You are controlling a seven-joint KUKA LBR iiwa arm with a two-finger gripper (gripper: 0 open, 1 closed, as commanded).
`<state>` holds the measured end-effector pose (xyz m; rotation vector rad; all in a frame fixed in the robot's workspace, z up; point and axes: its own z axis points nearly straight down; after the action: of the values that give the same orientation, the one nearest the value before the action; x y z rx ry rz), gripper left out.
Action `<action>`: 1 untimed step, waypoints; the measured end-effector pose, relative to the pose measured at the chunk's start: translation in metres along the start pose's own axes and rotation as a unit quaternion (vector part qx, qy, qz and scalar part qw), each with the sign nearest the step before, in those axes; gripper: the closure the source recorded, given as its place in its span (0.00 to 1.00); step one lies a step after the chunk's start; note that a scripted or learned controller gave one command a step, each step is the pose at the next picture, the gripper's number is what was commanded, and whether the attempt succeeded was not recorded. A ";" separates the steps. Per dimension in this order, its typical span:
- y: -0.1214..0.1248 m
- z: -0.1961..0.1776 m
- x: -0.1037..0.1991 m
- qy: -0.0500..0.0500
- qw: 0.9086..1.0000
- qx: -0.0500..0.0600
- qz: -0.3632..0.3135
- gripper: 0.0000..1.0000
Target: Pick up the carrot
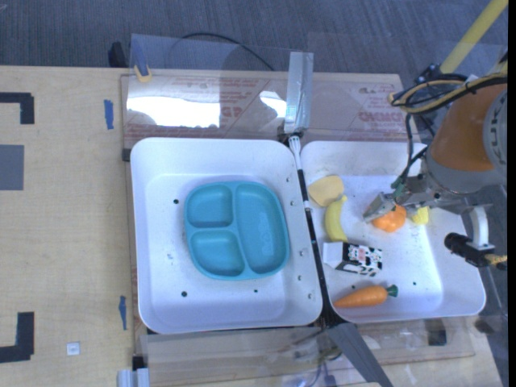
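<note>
Carrot (pixel 364 297) (tapered, smooth orange, green-tipped).

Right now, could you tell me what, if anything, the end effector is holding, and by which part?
It cannot be told. The end effector sits right over a small orange fruit, not the carrot, which lies untouched near the right bin's front edge.
</note>
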<state>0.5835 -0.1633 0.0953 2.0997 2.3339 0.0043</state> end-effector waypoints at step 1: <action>-0.016 -0.062 -0.002 -0.002 0.991 -0.002 -0.133 0.00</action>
<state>0.5679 -0.1673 0.1568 1.7670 2.5877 0.0033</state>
